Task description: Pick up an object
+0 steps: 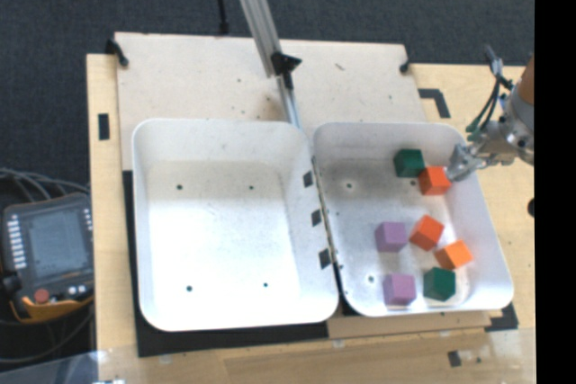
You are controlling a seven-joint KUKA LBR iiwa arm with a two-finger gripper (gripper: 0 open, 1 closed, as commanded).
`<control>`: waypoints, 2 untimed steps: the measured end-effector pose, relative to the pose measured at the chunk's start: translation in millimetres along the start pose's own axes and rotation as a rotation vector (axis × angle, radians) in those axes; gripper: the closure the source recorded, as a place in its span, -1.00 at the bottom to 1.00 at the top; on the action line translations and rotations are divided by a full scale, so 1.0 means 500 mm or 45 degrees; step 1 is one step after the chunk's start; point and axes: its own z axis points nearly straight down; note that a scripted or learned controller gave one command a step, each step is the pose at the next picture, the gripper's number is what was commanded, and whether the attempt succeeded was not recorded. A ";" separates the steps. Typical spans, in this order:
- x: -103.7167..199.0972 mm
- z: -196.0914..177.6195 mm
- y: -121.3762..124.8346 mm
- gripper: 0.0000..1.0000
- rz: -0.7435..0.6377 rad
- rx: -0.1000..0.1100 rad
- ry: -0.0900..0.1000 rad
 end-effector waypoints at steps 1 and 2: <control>-0.003 -0.086 0.003 1.00 -0.002 0.004 0.001; 0.098 -0.094 0.001 1.00 -0.005 0.008 0.005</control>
